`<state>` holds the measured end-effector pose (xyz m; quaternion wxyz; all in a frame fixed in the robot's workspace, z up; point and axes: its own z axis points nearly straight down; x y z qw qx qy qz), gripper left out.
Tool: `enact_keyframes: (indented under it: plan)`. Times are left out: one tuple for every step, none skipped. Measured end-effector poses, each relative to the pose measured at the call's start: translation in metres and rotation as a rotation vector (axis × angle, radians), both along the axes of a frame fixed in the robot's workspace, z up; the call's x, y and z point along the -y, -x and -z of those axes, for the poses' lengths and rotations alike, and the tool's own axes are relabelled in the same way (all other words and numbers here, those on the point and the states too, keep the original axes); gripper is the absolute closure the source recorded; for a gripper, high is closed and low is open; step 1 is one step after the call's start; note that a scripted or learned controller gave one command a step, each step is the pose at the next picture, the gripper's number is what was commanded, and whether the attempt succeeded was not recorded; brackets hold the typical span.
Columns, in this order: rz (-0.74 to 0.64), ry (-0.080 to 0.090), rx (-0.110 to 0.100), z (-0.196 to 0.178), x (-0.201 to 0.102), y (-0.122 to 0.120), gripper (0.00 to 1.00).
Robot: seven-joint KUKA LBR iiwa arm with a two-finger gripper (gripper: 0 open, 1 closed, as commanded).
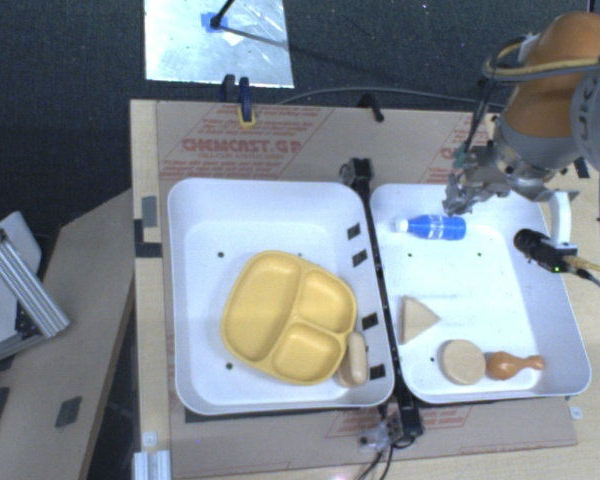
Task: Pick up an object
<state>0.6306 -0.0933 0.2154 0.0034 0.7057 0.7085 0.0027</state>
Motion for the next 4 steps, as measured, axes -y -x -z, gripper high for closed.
enact_keyframes:
  plan:
    - [0.000,0.000,-0.002,-0.045,0.000,-0.002,1.00]
    - [-0.005,-0.003,-0.007,-0.028,-0.052,-0.005,1.00]
    - [-0.006,-0.004,-0.008,-0.015,-0.112,-0.006,1.00]
    - [-0.007,-0.004,-0.007,-0.020,-0.169,-0.002,1.00]
